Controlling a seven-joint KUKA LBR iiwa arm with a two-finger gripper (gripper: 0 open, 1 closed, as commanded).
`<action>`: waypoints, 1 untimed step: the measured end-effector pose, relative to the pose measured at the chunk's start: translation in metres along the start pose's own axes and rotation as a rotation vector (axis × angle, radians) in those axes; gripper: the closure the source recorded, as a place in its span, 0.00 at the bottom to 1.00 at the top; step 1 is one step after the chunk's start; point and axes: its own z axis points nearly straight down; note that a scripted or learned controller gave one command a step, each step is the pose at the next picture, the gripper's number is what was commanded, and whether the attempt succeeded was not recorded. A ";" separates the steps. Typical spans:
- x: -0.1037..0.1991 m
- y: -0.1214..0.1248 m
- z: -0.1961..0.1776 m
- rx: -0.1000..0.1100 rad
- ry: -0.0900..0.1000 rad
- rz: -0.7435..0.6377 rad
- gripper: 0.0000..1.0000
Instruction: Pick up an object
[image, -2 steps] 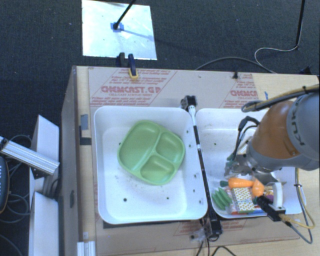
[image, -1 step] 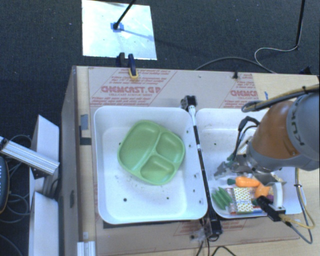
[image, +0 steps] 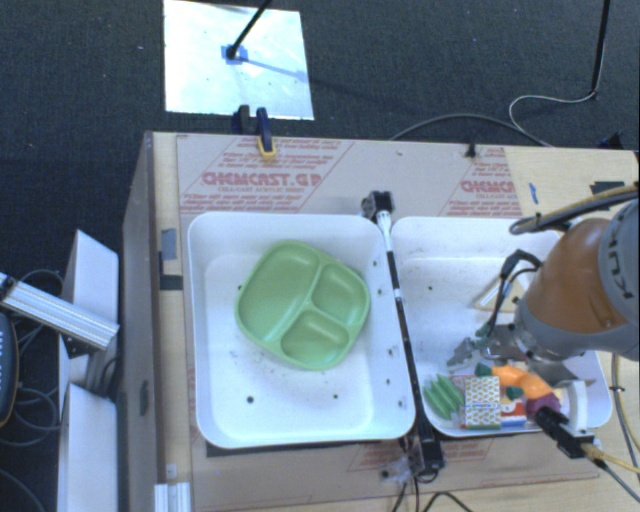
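Standing by the bench here, so only the one overhead camera to go by.

Two white bins side by side. The left bin (image: 215, 400) has one thing in it: a green tray (image: 303, 303), the divided kind with three compartments, sitting roughly in the middle and turned a bit askew. Nothing near it.

The right bin (image: 440, 250) is where the action is. The arm (image: 580, 285) comes in from 3 o'clock and is bent down over the bin's 5 o'clock corner. The gripper (image: 478, 348) is low, right at the top edge of a little heap of stuff. I honestly can't tell whether it's spread or closed, the wrist and cables hide too much, and I can't see anything clamped in it.

The heap, as best I can count: one green ridged piece (image: 442, 393) at the heap's 9 o'clock, one patterned box (image: 482, 402) just beside it, one orange piece (image: 513, 377) at 1 o'clock from the box, one purple bit (image: 546, 407) further toward 3 o'clock. There's some red and blue peeking out under the box but too small to name. Everything is touching or nearly so.

Progress-wise, my read is the pick isn't done yet. All the objects look like they're lying in the bin, none lifted. The arm seems to be at the reach-down stage, so the grab and lift are what's left.
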 end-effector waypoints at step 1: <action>0.000 0.002 -0.010 -0.004 0.000 -0.002 1.00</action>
